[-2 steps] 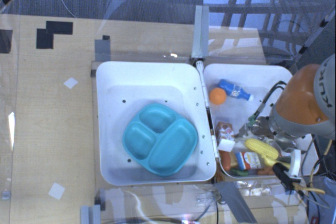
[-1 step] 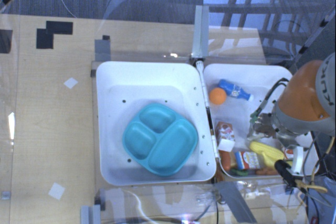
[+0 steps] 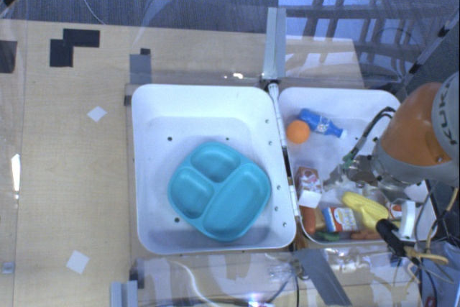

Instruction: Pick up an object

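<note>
Reaching into the right bin (image 3: 374, 98), gripper (image 3: 352, 172) beside the yellow banana toy (image 3: 365, 206) | grip state: cannot tell | nothing visibly lifted, pick not yet done | right bin: blue bottle (image 3: 320, 123), orange ball (image 3: 298, 131), packets, banana | left bin (image 3: 154, 154): blue divided plate (image 3: 219, 189)

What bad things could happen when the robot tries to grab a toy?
The toys in the right bin are crowded near the pincer. The yellow banana lies right beside the food packet, so it might nudge one while reaching for the other. The orange ball is round and could roll away if bumped.
</note>
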You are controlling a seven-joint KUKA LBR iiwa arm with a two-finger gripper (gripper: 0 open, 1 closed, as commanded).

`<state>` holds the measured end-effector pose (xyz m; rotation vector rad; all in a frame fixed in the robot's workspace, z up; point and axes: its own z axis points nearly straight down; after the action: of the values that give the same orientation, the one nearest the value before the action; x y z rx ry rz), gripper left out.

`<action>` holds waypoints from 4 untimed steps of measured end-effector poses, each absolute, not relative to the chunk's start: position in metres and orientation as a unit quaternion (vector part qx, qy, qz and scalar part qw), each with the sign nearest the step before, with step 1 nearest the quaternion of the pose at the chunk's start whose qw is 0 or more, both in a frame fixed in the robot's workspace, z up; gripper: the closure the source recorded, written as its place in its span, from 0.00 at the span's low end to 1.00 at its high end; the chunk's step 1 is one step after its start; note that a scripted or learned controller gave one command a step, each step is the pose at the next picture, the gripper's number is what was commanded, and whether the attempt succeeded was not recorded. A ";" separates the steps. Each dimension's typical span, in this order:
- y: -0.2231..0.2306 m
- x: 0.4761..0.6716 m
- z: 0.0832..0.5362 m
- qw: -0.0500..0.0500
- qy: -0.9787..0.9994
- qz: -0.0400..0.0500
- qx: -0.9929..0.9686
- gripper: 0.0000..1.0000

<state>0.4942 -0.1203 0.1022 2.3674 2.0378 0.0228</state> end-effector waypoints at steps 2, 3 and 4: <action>-0.155 0.494 0.102 0.008 0.662 0.007 0.750 1.00; -0.155 0.494 0.102 0.008 0.661 0.006 0.750 0.00; -0.176 0.491 0.089 0.005 0.688 0.004 0.725 0.00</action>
<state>0.4910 -0.1765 0.0895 2.2721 2.1556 0.0134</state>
